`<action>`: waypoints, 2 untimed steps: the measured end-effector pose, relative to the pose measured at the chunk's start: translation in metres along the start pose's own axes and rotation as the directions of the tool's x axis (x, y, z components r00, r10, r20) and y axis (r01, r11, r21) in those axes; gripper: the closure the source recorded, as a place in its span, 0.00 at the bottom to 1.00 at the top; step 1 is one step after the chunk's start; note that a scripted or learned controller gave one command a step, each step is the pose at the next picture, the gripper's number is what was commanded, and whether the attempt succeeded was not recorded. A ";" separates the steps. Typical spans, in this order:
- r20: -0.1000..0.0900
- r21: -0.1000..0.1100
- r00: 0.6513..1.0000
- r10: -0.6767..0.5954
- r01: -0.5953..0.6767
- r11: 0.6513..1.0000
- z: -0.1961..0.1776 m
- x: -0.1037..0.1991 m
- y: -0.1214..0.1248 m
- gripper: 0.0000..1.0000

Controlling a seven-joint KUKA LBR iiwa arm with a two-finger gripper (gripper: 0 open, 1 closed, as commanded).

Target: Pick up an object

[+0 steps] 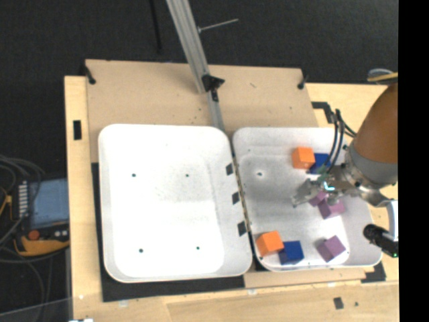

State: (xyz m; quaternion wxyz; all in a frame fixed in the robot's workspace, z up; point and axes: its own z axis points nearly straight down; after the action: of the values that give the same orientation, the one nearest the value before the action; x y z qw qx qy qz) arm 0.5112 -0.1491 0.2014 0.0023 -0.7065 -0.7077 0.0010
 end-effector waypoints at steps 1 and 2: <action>0.002 -0.006 1.000 0.002 -0.002 1.000 -0.003 0.000 0.001 0.00; 0.002 -0.001 1.000 0.003 -0.003 1.000 0.040 -0.001 -0.002 0.00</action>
State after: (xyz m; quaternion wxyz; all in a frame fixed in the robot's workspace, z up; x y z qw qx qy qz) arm 0.5092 -0.1505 0.1617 0.0012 -0.7074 -0.7068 0.0015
